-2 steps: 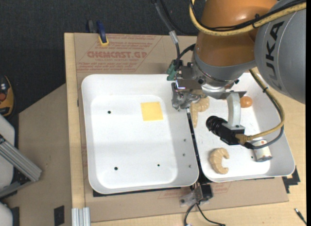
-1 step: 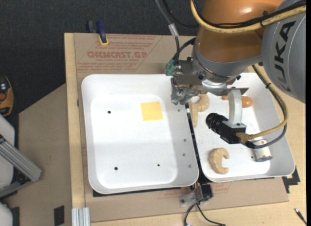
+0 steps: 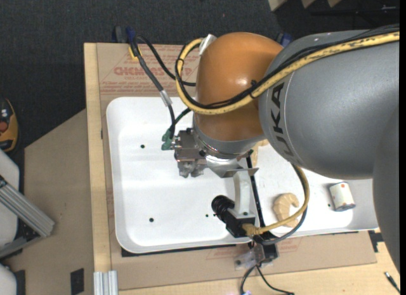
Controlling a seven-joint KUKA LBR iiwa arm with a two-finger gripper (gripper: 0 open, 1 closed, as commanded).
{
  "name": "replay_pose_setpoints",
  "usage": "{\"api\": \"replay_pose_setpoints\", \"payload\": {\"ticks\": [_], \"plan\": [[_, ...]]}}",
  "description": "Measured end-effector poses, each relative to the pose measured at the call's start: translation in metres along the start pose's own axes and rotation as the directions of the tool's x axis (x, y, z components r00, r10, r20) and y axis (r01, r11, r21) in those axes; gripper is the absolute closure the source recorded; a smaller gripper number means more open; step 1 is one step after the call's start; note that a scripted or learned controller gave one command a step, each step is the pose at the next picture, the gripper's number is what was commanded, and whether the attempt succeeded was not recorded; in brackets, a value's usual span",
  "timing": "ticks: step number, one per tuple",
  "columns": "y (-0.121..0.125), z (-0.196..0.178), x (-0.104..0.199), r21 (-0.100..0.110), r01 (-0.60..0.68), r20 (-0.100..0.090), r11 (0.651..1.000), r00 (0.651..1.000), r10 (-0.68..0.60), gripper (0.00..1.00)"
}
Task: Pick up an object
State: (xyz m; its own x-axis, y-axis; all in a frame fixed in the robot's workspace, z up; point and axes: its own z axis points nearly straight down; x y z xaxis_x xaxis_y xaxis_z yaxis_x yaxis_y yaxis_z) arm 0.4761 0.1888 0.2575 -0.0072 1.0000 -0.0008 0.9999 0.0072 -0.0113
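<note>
You are looking down on the grey arm [image 3: 336, 97], which reaches in from the right, its orange band [image 3: 231, 78] bulging over the left white bin [image 3: 136, 179]. Below the band the gripper [image 3: 188, 157] hangs over that bin's floor (the wrist hides its tips). A tan, croissant-like object [image 3: 285, 206] lies in the right bin, with a small white block [image 3: 341, 196] bearing an orange spot near it. Yellow-and-black cable [image 3: 298, 65] loops along the arm.
</note>
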Motion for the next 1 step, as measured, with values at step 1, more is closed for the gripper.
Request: {"api": "replay_pose_setpoints", "payload": {"ticks": [1], "plan": [[0.0237, -0.1203, 0.0383, -0.026, -0.001, -0.008, 1.000, 1.000, 0.001, 1.00]]}}
